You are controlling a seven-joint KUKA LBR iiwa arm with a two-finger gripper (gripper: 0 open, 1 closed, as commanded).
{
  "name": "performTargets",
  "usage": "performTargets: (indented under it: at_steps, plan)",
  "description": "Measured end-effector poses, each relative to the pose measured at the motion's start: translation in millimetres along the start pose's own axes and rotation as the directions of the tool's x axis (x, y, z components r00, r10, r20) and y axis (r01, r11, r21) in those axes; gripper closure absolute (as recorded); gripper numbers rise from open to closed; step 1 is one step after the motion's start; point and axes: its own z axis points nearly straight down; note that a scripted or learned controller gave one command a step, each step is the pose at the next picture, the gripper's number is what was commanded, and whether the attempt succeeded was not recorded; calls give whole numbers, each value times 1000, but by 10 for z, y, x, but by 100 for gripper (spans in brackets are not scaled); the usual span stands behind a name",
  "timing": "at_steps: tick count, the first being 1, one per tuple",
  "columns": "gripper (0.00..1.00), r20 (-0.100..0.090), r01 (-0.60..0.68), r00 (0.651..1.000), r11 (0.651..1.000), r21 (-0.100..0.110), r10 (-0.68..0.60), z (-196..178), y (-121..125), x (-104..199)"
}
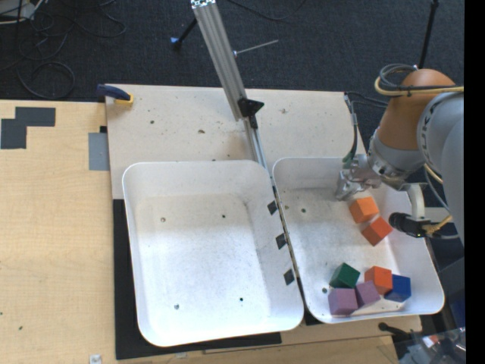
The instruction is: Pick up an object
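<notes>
Two shallow white plastic bins sit side by side on the pale speckled surface (174, 123). The left white bin (144, 203) holds no blocks; only small dark specks dot its floor. The right white bin (311, 174) holds all the blocks, seven in count.

Two orange cubes lie in its upper half: the upper orange cube (364, 208) sits just below the claw (348, 186), and the lower orange cube (376, 230) lies just beside it, toward the near right. The other five blocks cluster at the bin's near right corner: one dark green cube (346, 275), two purple cubes (342, 301) (367, 293) side by side, one more orange cube (381, 279) and one blue cube (399, 287), packed close and partly touching.

The grey arm with its orange band (409, 120) reaches in from the right, the claw low over the right bin's floor near the upper orange cube. Whether the claw is released or clenched cannot be told, and no block shows between its tips.
</notes>
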Motion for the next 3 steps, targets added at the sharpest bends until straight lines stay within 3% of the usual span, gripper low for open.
performTargets:
  at_steps: [3]
  plan:
    - [100, 1, -13, 1000, 1000, -7, 13, -1392, -49, -112]
